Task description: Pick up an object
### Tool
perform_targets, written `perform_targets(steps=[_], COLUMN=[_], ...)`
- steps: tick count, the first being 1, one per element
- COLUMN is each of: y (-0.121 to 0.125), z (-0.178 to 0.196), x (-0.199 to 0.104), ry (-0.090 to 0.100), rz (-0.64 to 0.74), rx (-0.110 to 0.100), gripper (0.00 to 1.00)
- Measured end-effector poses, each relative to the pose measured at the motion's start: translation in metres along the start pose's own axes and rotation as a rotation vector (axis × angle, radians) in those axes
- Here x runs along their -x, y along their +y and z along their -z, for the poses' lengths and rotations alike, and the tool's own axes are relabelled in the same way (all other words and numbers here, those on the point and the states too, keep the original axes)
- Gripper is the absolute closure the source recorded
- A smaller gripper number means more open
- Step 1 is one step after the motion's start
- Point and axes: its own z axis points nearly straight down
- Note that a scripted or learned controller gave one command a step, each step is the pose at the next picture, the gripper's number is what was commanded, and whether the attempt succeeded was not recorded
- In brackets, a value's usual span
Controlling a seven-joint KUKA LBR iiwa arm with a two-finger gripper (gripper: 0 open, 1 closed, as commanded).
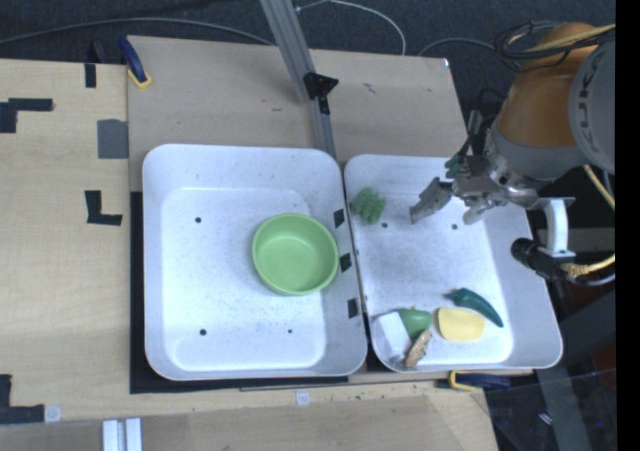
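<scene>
My gripper (451, 206) hangs over the back part of the right bin (520, 284), open, with nothing between its fingers. A small green leafy object (368, 204) lies to its left, near the bin's back left corner, apart from the fingers. At the front of the right bin lie a yellow object (460, 324), a dark green pepper-like piece (478, 305), a green piece (415, 320) and a small tan piece (418, 346). A light green bowl (294, 254) sits in the left bin (180, 189).
A grey pole (285, 19) slants down from the top to the divider between the bins. Cables (350, 9) lie on the dark floor behind the bench. The arm's orange band (540, 104) and grey wrist stand over the right bin's right rim.
</scene>
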Motion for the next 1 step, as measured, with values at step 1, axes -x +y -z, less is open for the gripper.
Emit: perform_targets(steps=[1], y=[-0.0054], z=[-0.0449], x=[0.0002], ry=[0.0], rz=[-0.001], rx=[0.0], gripper=[0.0])
